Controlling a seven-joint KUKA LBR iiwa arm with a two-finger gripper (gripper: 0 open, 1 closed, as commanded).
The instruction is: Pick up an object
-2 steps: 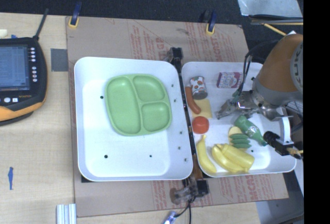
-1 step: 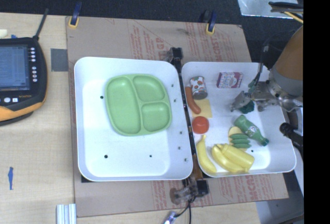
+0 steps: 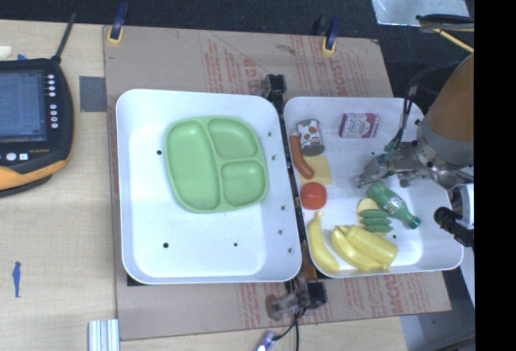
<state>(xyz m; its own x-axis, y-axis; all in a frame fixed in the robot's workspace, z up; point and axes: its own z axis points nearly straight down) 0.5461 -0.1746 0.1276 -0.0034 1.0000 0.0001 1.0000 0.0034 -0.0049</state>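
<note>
The right bin [image 3: 343, 154] holds several toy foods: a small can [image 3: 310, 136], a sausage [image 3: 301, 157], a yellow cheese slice [image 3: 322, 171], a tomato [image 3: 313, 195], a banana [image 3: 321, 249], a yellow piece [image 3: 368, 247], a green pea pod [image 3: 375, 219], a green bottle [image 3: 394, 206] and a pink-and-white box [image 3: 359, 125]. My gripper [image 3: 369, 167] hangs over the bin's right half, just above the green bottle, with its fingers pointing left. The fingers are spread and nothing sits between them.
The left bin [image 3: 133, 204] bears a green divided plate [image 3: 216, 162]. A handheld control tablet [image 3: 28, 123] lies on the bench at far left. Clamps [image 3: 329, 33] hold the cardboard base at the back.
</note>
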